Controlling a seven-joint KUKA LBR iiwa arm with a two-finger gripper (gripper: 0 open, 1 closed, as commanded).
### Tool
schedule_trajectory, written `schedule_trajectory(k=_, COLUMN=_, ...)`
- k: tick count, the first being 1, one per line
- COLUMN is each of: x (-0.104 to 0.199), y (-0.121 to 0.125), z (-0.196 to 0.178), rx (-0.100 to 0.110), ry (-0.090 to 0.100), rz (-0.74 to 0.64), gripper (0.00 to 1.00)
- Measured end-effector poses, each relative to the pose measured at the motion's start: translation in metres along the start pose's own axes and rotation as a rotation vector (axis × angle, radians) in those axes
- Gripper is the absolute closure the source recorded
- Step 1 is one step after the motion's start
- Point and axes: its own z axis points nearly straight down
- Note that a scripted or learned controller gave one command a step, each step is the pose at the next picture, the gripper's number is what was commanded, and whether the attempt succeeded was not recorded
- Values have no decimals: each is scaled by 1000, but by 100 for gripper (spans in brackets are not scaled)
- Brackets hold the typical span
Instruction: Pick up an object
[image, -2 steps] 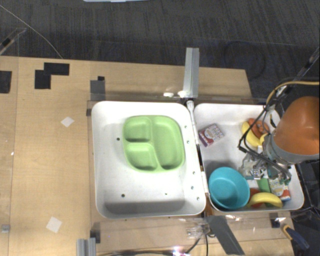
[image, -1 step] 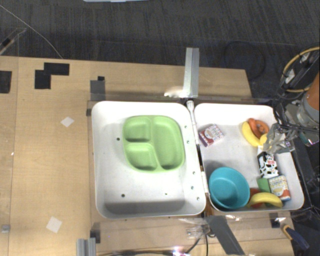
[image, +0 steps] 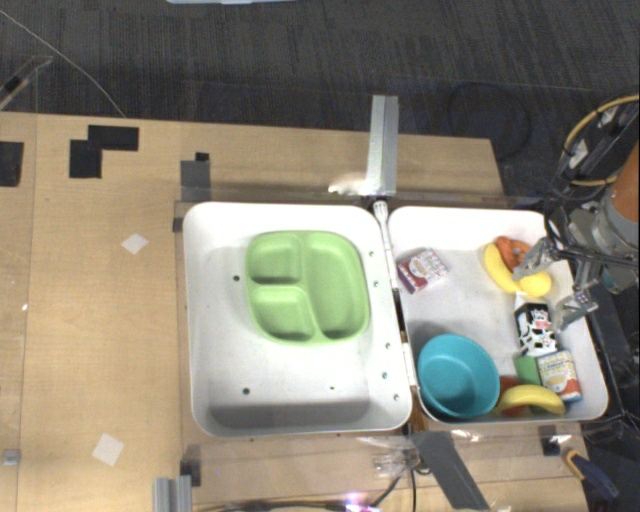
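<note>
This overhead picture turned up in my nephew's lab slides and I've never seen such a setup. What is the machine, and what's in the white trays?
The camera sits fixed above a wooden bench and looks down at a slant. The grey machine entering from the picture's right is a robot arm; its gripper hangs over the right bin, near the yellow banana. Nothing visibly sits between its fingers. The left bin holds a green divided plate. The right bin holds a blue bowl, a small pink packet, a black-and-white carton, a second banana and a few other small items. The arm's job is picking one up.
</note>
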Motion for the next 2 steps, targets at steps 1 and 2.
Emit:
schedule_trajectory(k=1, x=-22, y=-7, z=96, rx=3, ry=-6, rz=21, gripper=0)
schedule_trajectory(k=2, x=-50, y=21, z=110, rx=2, ry=-4, rz=-36, gripper=0)
